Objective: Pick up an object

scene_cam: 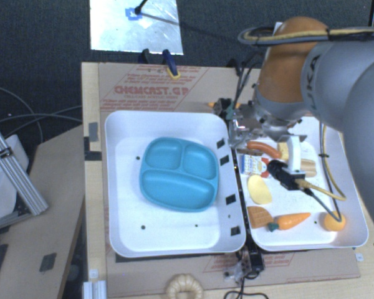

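Over the right bin [355,226], the arm [336,73] hides its own gripper.

Whether the claw is spread or holds anything cannot be told. Below it lie a hot dog [262,147], yellow piece [259,190], carrot [291,220] and orange [334,222]; the left bin [121,167] holds a blue tray [179,173].

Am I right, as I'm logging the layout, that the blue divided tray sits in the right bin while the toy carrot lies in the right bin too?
Not quite. The camera view shows the blue divided tray in the left bin, not the right. The toy carrot does lie in the right bin.
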You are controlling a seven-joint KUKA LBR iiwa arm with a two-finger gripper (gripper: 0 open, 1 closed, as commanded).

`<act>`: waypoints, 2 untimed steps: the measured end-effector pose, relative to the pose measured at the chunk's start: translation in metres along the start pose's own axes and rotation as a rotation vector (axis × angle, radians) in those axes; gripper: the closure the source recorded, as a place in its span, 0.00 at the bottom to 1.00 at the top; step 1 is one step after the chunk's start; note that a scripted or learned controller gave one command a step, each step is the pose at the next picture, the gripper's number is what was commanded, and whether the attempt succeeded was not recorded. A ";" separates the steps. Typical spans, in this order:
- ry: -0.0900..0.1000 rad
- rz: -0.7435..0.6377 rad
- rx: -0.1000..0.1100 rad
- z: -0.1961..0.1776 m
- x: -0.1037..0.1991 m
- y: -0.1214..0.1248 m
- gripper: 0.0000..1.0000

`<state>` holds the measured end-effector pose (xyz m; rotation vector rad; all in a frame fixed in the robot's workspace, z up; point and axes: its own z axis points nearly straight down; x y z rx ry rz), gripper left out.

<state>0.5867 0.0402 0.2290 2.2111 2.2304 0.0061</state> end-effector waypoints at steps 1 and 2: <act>0.000 0.000 0.000 -0.001 0.045 0.010 1.00; -0.001 0.003 0.001 -0.005 0.060 0.025 1.00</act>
